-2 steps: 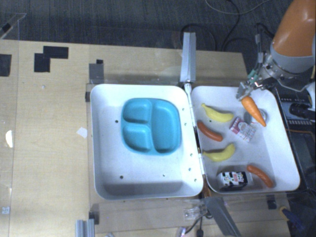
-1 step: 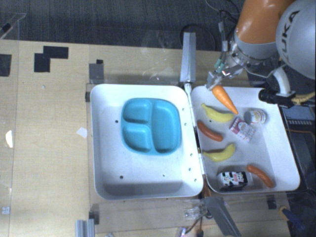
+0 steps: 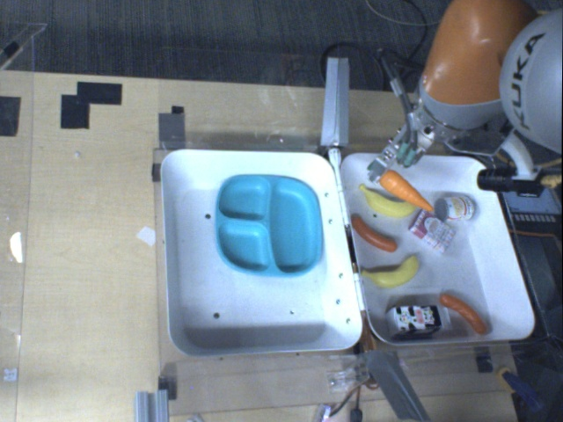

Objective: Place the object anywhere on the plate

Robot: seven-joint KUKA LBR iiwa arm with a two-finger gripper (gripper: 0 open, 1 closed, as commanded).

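A blue three-compartment plate (image 3: pixel 268 222) lies in the middle of the left bin (image 3: pixel 189 315). My gripper (image 3: pixel 393 165) hangs over the far left corner of the right bin (image 3: pixel 515 323), well to the right of the plate. It is shut on the thick end of an orange carrot (image 3: pixel 406 189), which slants down to the right over a yellow banana (image 3: pixel 385 202).
The right bin also holds a red sausage (image 3: pixel 374 234), a second banana (image 3: pixel 393 272), a small can (image 3: pixel 456 207), a printed packet (image 3: pixel 431 229), a dark box (image 3: pixel 413 319) and another sausage (image 3: pixel 464 313). A metal post (image 3: pixel 334 104) stands behind the wall between the bins.
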